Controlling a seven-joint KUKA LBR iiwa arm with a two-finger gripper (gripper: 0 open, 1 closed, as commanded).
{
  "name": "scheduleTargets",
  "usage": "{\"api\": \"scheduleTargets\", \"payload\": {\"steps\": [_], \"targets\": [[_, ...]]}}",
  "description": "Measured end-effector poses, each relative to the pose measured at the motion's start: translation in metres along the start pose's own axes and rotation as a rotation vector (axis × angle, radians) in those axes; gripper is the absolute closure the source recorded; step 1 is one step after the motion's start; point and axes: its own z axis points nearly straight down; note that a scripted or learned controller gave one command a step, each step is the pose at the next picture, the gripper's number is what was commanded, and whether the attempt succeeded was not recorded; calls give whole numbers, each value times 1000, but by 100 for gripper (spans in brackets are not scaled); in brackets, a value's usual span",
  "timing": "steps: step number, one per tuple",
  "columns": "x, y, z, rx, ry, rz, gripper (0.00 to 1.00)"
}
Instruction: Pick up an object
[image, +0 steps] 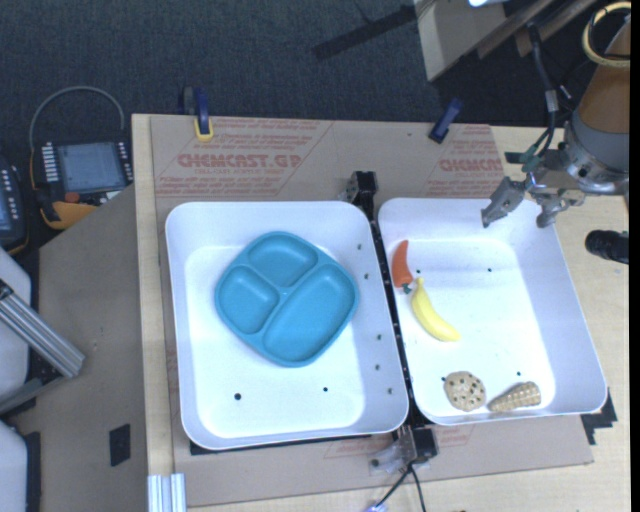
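In the right bin (560, 300) lie a yellow banana (433, 313), an orange carrot-like piece (401, 262) against the left wall, a round speckled cookie (464, 390) and a tan cone-shaped piece (516, 397) near the front. My gripper (525, 207) hangs above the right bin's far right corner with its two fingers spread apart and nothing between them. It is well away from all the objects.
The left bin (200, 390) holds a blue divided plate (287, 297). Clamps sit at the bench's far edge (203, 125) (443, 120). A black bracket (362, 186) joins the bins at the back. A pendant with a screen (88, 165) lies at the left.
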Motion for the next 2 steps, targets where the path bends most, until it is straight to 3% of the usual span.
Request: {"api": "scheduleTargets", "payload": {"steps": [1,2], "targets": [[1,2,-9,-14,-2,-3,0],[5,5,32,-12,-2,-4,0]]}}
